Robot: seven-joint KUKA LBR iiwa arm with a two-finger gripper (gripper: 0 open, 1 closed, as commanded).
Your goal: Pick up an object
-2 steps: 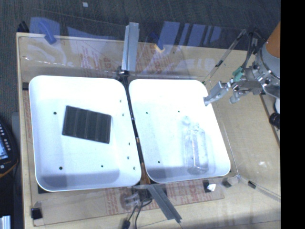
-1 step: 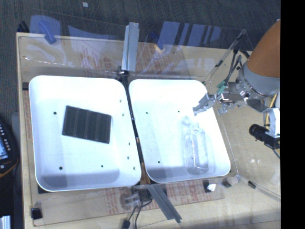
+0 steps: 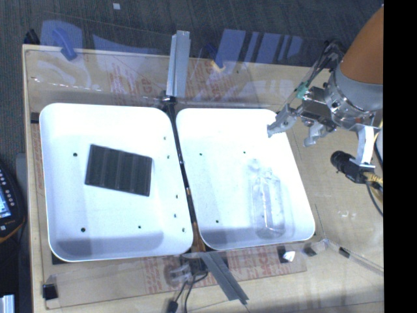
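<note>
gripper (image 3: 294, 130) open, empty, above right bin's (image 3: 215, 126) far corner | target: clear bottle (image 3: 267, 201) | descend centred, straddling its width

I've got the gripper (image 3: 294, 130) up at the far right corner of the right bin (image 3: 221, 126), hanging over its rim, fingers spread apart with nothing between them. Down in that bin, a clear plastic bottle (image 3: 266, 197) lies on its side near the right wall, well apart from the gripper. Over in the left bin (image 3: 58, 119), a dark ribbed rectangular pad (image 3: 119, 169) lies flat, slightly tilted, near the middle.
</note>
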